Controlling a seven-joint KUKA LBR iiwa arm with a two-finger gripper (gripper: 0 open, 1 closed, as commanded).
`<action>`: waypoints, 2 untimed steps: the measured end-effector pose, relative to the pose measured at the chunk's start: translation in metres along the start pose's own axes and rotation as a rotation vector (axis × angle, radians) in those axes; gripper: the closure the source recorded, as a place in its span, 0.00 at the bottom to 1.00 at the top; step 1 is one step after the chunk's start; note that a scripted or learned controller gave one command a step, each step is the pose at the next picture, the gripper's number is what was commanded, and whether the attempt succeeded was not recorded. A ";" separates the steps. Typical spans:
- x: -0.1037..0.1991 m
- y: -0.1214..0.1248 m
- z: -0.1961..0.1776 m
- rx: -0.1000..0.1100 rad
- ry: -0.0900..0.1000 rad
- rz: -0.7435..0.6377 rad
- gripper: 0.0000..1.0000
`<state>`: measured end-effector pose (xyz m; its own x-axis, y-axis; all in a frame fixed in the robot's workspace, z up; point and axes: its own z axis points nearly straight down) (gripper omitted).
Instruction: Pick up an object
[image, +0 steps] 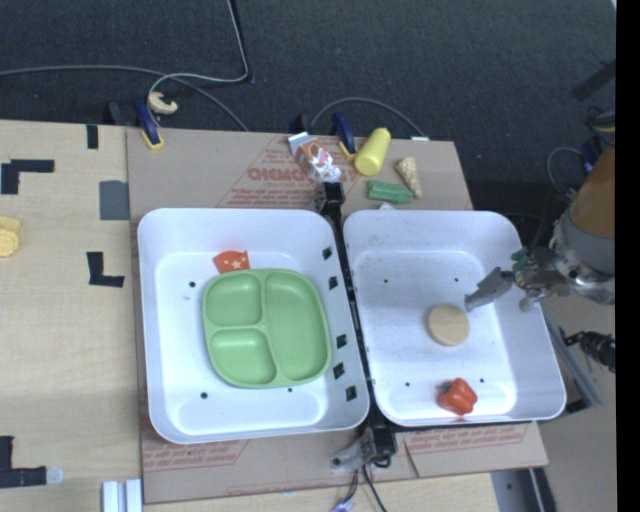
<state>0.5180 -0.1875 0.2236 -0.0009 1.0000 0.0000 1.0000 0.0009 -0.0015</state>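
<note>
Two shallow white bins sat side by side on the table. Left bin (165, 250) held a green three-compartment plastic plate (266, 327), with a small red-orange block (231, 261) just beside its upper-left rim. Right bin (400, 235) held a round tan disc, cookie-like (448, 325), near centre, and a red pepper-shaped toy (458, 396) well apart from it, near the front wall. Pincer (487, 292) hung over the right bin's right side, tip just above-right of the disc, not touching it, nothing between the fingers; whether they were parted or closed couldn't be told from this angle. Disc was the nearest candidate: probably light, stiff, low-profile, smooth, so likely to slip. Best bet: straddle it across the diameter, fingers low against the bin floor. Red toy is taller and looked the easier grasp.
</note>
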 end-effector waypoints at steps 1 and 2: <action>0.018 0.026 0.105 0.003 0.001 -0.001 0.00; 0.036 0.025 0.133 -0.015 -0.010 0.002 0.00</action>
<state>0.5423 -0.1513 0.0904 0.0015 0.9999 -0.0104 0.9999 -0.0014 0.0140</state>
